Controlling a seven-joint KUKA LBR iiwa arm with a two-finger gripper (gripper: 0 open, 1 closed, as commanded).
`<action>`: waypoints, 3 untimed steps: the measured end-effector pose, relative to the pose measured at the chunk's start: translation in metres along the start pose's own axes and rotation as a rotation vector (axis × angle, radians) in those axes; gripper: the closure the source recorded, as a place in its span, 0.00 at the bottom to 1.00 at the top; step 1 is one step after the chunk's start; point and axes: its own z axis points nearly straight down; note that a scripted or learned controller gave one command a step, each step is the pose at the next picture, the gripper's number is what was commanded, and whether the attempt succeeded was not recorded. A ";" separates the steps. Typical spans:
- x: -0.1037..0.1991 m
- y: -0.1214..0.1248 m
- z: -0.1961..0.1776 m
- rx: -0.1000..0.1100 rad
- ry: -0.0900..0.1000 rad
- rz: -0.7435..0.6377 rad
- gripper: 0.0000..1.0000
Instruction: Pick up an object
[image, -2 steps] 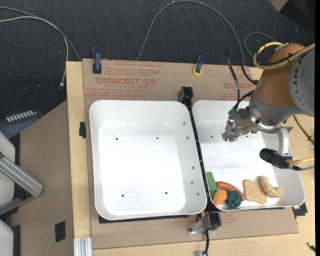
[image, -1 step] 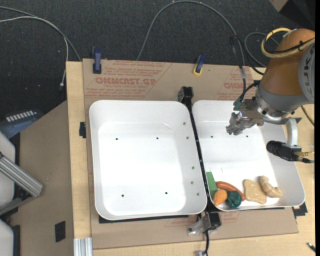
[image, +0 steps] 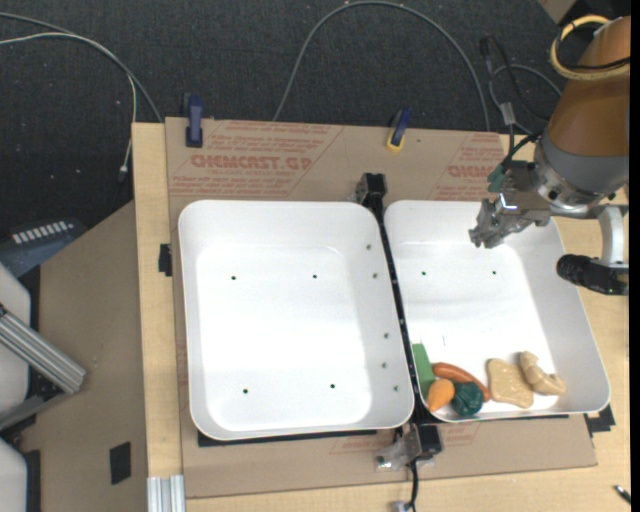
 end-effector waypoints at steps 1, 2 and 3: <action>0.051 -0.017 0.017 0.006 0.002 -0.004 1.00; 0.101 -0.029 0.032 0.006 0.002 -0.004 1.00; 0.153 -0.053 0.025 0.005 0.002 -0.005 1.00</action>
